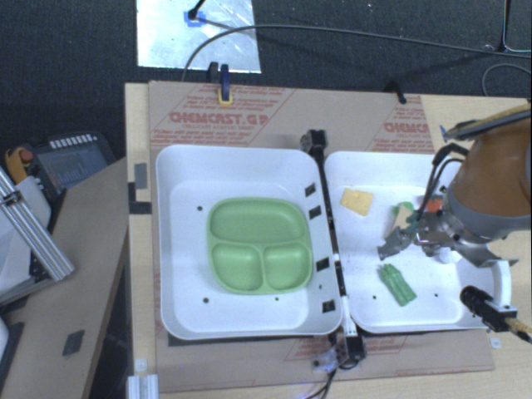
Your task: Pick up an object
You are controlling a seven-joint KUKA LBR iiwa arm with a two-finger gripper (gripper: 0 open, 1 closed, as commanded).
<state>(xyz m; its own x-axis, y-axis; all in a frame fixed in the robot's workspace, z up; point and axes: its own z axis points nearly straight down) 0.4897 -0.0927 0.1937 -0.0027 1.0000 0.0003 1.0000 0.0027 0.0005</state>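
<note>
Looking at the green block (398,283) first: it lies flat on the floor of the right bin (366,310), toward the near side, long axis running diagonally from upper left to lower right. The gripper (392,247) hangs just above and slightly left of its upper end, close but apart from it as far as I can see, with nothing between the fingers. Whether it's spread or clenched I honestly can't tell from here; the tip is a dark blur.

My guess is the block is the nearest target, a short drop down and toward the near wall. There's open floor on both long sides of it, so room to straddle it seems fine.

Farther back in the same bin sit a yellow wedge (357,200) and a small green piece (405,211) half behind the arm. The left bin (179,223) carries a green tray (258,244), well apart.
</note>
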